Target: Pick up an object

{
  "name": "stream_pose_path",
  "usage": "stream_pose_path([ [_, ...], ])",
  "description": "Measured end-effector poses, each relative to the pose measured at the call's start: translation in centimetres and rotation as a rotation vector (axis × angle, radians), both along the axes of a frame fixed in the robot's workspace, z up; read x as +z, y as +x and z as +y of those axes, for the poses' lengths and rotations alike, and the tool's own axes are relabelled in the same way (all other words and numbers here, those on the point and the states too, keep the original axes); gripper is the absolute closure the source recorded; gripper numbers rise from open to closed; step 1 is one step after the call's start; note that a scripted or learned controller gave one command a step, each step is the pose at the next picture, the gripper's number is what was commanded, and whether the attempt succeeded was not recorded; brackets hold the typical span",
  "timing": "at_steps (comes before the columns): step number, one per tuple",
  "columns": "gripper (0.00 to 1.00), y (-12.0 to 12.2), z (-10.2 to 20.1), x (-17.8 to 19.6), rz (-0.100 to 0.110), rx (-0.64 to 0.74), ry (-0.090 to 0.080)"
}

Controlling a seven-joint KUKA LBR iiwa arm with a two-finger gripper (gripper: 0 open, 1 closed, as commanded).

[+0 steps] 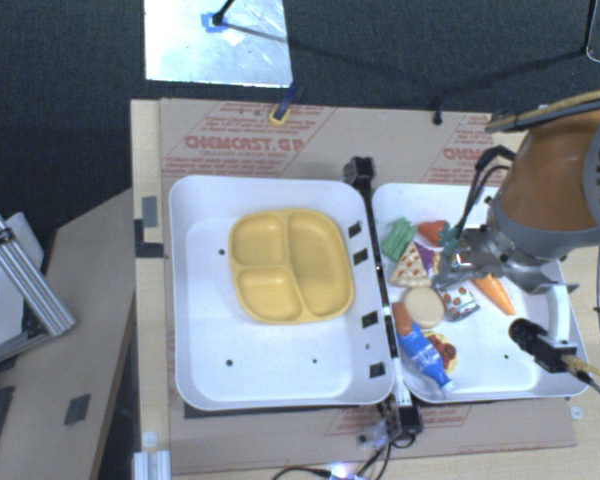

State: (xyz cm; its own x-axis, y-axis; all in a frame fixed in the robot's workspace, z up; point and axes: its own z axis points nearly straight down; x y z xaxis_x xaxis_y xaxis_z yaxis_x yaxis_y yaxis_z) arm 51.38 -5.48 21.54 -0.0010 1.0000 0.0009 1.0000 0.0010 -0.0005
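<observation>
The right bin (495,373) holds a heap of toy food. In it are a green piece (397,236), a red piece (433,232), a pizza slice (411,265), an orange carrot (494,290), a white round piece (424,306), a small printed box (461,302) and a blue bottle (421,353). My gripper (452,271) hangs low over the middle of the heap, between the pizza slice and the carrot, just above the small box. Its tip is hidden among the items, and I see nothing lifted.
The left bin (195,368) holds a yellow divided plate (288,265). A black divider with clips (375,268) runs between the bins. A black part of the arm (538,343) reaches over the right bin's near corner. Bare floor lies at the right bin's front right.
</observation>
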Motion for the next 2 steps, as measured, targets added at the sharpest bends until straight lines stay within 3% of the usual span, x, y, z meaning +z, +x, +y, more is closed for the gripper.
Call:
stream_pose_path([
  [2, 1.0, 0.48, -0.11, -0.09, -0.003, 0.0, -0.001],
])
